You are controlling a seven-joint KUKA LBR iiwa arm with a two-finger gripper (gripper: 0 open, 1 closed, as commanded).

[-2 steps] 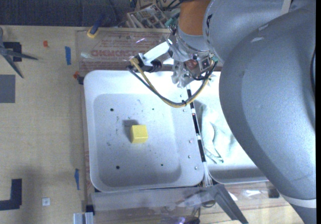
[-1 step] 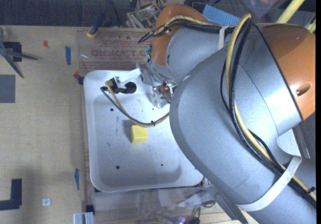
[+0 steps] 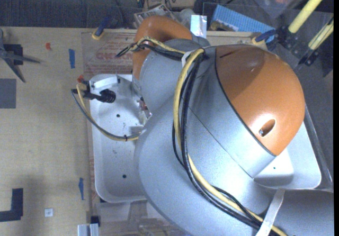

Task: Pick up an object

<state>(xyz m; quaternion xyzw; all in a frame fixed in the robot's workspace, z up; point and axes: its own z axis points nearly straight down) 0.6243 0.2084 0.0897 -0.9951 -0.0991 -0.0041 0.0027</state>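
**Robot arm (image 3: 222, 124) reaching down into a white bin (image 3: 114, 179) for a pick**
Whether the jaws are apart or together cannot be told, nor where the object is lying; the arm's bulk is hanging over them. A yellow cable (image 3: 103, 130) looping beside them is risking a snag on the bin wall, whose floor is showing dark specks (image 3: 124, 177).

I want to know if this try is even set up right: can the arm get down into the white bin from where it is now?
Probably yes. The arm already hangs low over the white bin, its wrist end down by the bin's far wall, and nothing stands between them. The arm's own bulk hides most of the bin floor, so what lies there to pick is unclear.
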